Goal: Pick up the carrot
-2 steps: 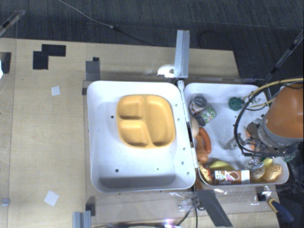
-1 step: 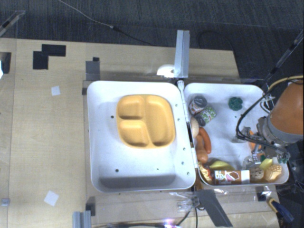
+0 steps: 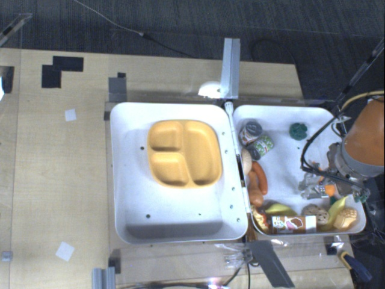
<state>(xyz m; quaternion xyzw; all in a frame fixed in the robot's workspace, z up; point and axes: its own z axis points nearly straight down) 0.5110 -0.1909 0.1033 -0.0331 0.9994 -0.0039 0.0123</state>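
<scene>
My gripper (image 3: 314, 187) is down inside the right bin (image 3: 283, 114), near its right side, under the grey wrist with the orange band. A small orange piece that looks like the carrot (image 3: 329, 190) shows right beside the gripper's tip, and the wrist hides most of it. I cannot tell whether the carrot is between the gripper's tips or only touching them. Cables loop over the wrist.
Also in the right bin are a can (image 3: 260, 144), a grey lid (image 3: 251, 128), a green piece (image 3: 298, 130), two orange-red sausages (image 3: 258, 178), a banana (image 3: 280, 209), a cookie (image 3: 313, 211) and bread (image 3: 344, 219). A yellow divided plate (image 3: 183, 152) lies in the left bin (image 3: 129, 179).
</scene>
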